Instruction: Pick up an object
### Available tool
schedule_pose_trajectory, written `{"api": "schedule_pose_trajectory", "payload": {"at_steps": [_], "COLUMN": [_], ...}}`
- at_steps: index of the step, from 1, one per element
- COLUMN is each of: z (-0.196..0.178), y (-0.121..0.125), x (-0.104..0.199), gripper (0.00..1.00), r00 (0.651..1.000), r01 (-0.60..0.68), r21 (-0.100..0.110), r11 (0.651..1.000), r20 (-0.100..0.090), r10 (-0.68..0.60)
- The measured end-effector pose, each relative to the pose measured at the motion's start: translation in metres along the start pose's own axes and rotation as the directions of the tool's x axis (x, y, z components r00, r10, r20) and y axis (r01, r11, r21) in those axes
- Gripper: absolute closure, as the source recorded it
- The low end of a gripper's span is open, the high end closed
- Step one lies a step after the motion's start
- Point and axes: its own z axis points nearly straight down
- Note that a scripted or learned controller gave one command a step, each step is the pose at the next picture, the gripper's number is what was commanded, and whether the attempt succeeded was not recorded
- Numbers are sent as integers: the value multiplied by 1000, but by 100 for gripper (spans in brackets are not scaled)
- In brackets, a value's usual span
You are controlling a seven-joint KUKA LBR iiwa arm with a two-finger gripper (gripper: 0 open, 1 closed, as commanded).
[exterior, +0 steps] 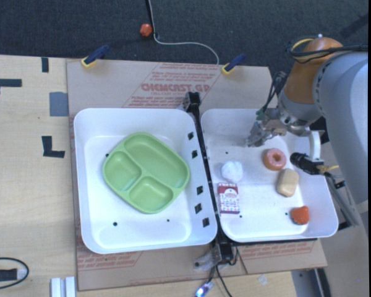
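Note:
The right bin [247,228] holds a glazed doughnut [274,159], a tan block [287,182], a small orange-red piece [300,215], a white crumpled lump [232,169] and a red and white carton [229,198]. My gripper [258,136] hangs over the upper part of this bin, just up and left of the doughnut, with nothing seen between its fingers. The grey arm with its orange band [303,73] reaches in from the right.
The left bin [89,166] carries a green compartment tray [146,172]. Both bins rest on a cardboard sheet [167,85] held by blue and yellow clamps [96,55]. A cable with an orange ball [146,29] runs behind the bench.

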Motion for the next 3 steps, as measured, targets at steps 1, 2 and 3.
{"api": "schedule_pose_trajectory", "payload": {"at_steps": [1,2,3], "z": [-2,-108,-233], "y": [-46,-88,-141], "x": [79,214,204], "gripper": [100,100,100], "r00": [1000,1000,1000], "r01": [3,12,-1], "r21": [6,-5,-8], "r11": [1000,1000,1000], "r20": [-6,-9,-5], "r10": [-3,-12,1]}}
